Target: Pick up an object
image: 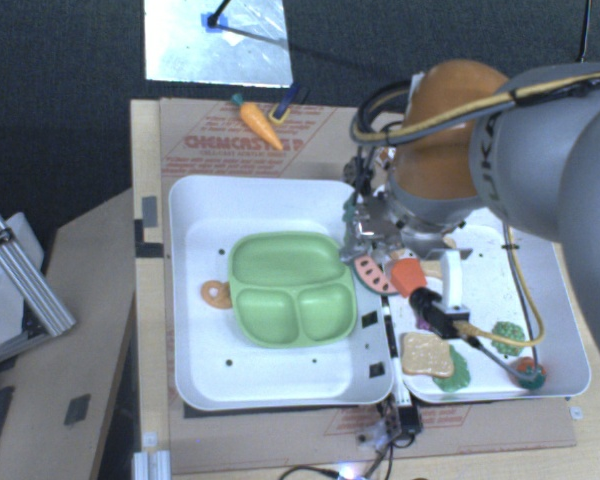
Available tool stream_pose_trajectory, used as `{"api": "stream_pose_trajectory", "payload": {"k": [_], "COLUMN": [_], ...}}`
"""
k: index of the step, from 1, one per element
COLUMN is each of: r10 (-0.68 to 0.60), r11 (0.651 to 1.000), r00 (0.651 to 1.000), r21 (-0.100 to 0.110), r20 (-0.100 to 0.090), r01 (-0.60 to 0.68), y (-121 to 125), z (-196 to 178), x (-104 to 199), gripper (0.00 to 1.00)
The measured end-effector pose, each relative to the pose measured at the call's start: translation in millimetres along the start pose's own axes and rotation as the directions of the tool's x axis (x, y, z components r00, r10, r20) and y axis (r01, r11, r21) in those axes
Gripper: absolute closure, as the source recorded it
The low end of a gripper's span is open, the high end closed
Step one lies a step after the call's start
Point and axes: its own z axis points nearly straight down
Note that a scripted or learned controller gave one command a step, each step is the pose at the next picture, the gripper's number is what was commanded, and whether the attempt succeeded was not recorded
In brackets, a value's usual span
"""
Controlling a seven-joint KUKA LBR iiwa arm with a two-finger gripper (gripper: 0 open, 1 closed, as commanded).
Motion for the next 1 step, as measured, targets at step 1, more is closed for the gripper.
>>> {"api": "stream_pose_trajectory", "payload": {"k": [1], "r10": [0.002], "r11": [1.0], "r00": [1.0], "r21": [-0.005], "r20": [0.001], "r01": [-0.002], "y": [0.2], "z": [-13.2], "x": [10.9], "gripper": [1.0]}}
